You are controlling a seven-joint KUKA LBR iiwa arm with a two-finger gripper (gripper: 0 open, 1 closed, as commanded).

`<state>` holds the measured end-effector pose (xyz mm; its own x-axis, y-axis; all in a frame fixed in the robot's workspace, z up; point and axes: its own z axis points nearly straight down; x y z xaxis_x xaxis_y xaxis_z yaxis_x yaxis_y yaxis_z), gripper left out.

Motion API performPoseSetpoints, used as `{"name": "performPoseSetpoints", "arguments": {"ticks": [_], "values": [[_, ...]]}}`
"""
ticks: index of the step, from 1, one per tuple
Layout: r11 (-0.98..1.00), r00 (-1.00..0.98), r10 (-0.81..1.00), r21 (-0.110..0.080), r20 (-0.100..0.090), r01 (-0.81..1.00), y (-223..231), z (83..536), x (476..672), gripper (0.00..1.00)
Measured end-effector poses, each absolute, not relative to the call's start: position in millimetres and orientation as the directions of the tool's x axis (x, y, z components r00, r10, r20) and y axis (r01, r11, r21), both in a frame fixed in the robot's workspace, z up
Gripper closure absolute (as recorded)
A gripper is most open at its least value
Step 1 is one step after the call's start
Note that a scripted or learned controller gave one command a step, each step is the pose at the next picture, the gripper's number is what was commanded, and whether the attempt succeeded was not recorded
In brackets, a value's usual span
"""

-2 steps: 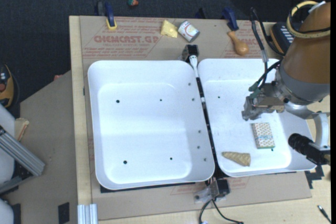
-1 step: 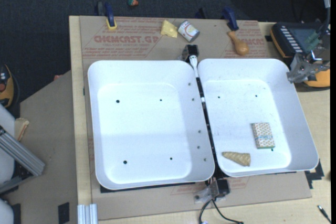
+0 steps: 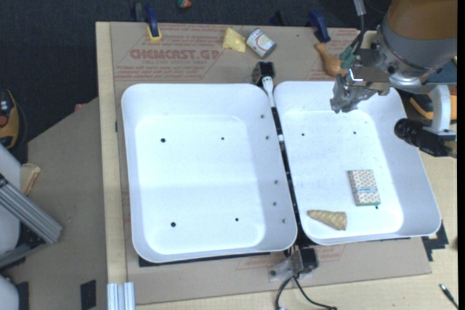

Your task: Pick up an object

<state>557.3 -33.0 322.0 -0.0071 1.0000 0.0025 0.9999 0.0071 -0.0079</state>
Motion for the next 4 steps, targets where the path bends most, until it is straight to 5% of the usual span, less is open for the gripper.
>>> {"name": "performPoseSetpoints", "arguments": {"ticks": [1,2,3,4], "values": [[0.016,-0.016,1.000,-0.007,0.006,1.000,133.1,252.4,591.8,1.00],[0.010,-0.010,1.000,0.003,0.004,1.000,217.6,258.6,601.2,1.00],[-0.010,0.010,1.000,0.001,-0.002,1.000,104.1,317.5,556.2,1.00],[0.003,-0.003,1.000,0.020,0.005,1.000,131.5,503.5,556.9,1.00]]}}
